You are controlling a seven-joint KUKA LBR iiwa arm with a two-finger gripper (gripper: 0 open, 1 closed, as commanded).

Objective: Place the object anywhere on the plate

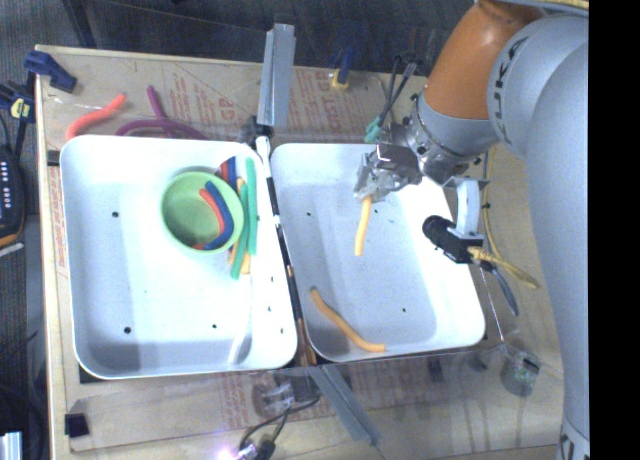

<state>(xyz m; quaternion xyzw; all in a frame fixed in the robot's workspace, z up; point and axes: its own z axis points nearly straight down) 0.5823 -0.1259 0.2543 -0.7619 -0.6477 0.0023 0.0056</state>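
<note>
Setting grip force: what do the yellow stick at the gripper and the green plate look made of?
Yellow stick: probably flexible plastic or rubber, matte, thin and evenly coloured. Green plate: likely smooth moulded plastic, faint sheen, uniform colour. Neither is certain.

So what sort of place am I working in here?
Likely a robotics lab test bench: two white bins on a taped plywood bench, a grey arm, and loose cables.

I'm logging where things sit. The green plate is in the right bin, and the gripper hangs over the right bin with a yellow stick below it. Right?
Not quite. The camera view shows the green plate in the left bin, not the right. The gripper does hang over the right bin, with the yellow stick below it.
</note>
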